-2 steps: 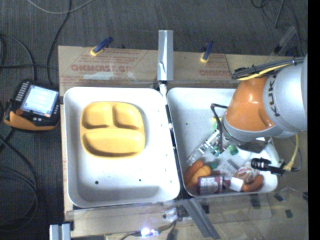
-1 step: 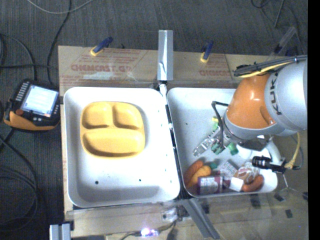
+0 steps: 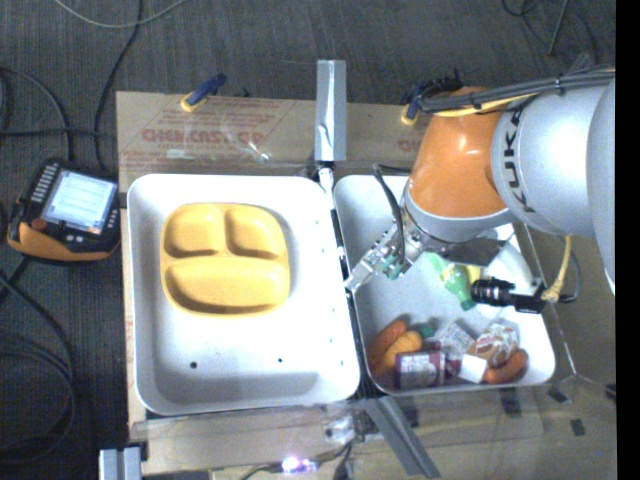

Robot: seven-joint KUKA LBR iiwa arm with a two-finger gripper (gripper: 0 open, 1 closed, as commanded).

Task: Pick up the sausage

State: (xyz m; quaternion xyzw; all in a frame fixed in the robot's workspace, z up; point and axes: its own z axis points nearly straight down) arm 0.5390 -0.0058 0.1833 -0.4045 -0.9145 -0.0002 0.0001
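Right bin: shallow white plastic, rounded corners, glossy wall. Inside it, along the near wall, a crowded heap of toy food. Sausage down in the near right corner of that bin, red-brown, smooth, slightly curved, lying flat and touching a small white-and-red piece beside it. Toward the bin's near left corner, two orange rounded pieces, matte, pressed together; between those and the sausage, a dark maroon can on its side, label too small to read. Mid-bin, a green lumpy piece, half under the arm. Over the bin's far half, the arm, grey shell and a broad orange band, with "KUK" readable on the grey. Gripper low by the bin's left wall, metallic with a green glint, well apart from the sausage; released or clenched, cannot tell at this slant. Bare white floor in the bin's left-centre, little open room round the sausage itself. Left of the bin, touching edge to edge, a second bin with a yellow three-compartment tray, satin and soft-cornered. Beyond both, cardboard with faded red print, not legible.
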